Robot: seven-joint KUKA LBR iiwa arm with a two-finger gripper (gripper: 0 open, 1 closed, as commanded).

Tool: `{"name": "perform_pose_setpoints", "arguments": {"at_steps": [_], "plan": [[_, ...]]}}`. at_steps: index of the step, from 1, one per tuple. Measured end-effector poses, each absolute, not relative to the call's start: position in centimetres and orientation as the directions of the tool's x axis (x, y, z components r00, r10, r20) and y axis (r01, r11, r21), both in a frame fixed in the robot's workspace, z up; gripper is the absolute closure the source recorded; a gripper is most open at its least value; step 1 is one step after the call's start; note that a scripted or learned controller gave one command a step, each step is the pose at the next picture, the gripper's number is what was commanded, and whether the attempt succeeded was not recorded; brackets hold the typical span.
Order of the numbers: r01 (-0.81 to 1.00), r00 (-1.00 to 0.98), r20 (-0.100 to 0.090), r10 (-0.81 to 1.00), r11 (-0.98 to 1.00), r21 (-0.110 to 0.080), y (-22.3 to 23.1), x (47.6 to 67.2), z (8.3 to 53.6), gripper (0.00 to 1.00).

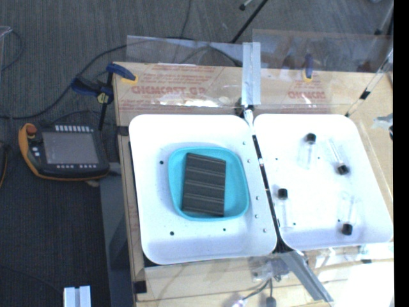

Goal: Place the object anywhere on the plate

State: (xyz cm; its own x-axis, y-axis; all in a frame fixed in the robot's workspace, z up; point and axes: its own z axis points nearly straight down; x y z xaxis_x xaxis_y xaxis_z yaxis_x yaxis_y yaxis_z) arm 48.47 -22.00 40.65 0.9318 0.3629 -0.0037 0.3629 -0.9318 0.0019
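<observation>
Looking down, I count two white bins: the left bin point(150, 235) holds one blue plate point(238, 197) with one dark ribbed block point(204, 184) lying flat on it; the right bin point(319, 229) holds four clear vials point(308, 147), probably black-capped.

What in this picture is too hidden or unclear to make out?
- Plate centre, camera view: covered by the dark ribbed block.
- Four clear items with black caps in the right bin, camera view: too small and see-through to identify.
- Printed cardboard, camera view: lettering blurred.
</observation>
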Motion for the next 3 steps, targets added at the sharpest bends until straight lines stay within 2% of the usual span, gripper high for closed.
{"name": "perform_pose_setpoints", "arguments": {"at_steps": [1, 3], "plan": [[0.199, 0.98, -0.004, 0.199, -0.98, 0.002, -22.42, 48.43, 43.33, 0.0], [0.198, 0.98, -0.006, 0.198, -0.98, 0.002, -22.41, 48.42, 43.32, 0.0]]}}
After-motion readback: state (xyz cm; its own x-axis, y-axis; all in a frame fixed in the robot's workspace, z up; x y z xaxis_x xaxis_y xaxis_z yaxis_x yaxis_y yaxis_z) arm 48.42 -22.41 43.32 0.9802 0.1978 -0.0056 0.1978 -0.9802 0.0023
